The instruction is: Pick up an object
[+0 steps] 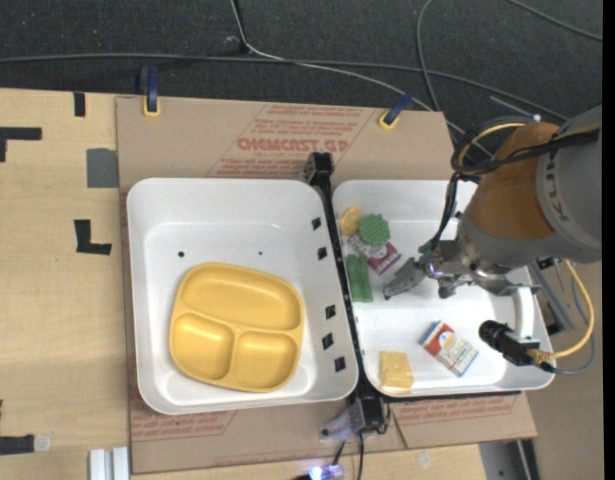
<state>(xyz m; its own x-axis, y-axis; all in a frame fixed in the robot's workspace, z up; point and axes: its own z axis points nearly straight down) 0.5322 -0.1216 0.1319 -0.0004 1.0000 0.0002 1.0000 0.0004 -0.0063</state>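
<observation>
My gripper (405, 280) hangs low over the middle of the right bin (427, 196), reaching in from the right under the grey and orange arm (512, 208). Just left of its tip lie a green bar (359, 279) and a dark red packet (386, 258). Further back sit a green round object (374, 230) and a small yellow piece (349, 218). Toward the front rest a yellow block (395, 369) and a red, white and blue box (449, 348). Nothing shows in the gripper's grasp.
The left bin (147, 208) holds a yellow divided tray (237, 326). A black divider (332, 268) runs between the bins. Both bins stand on a cardboard sheet (277, 138), with cables trailing behind and around the arm.
</observation>
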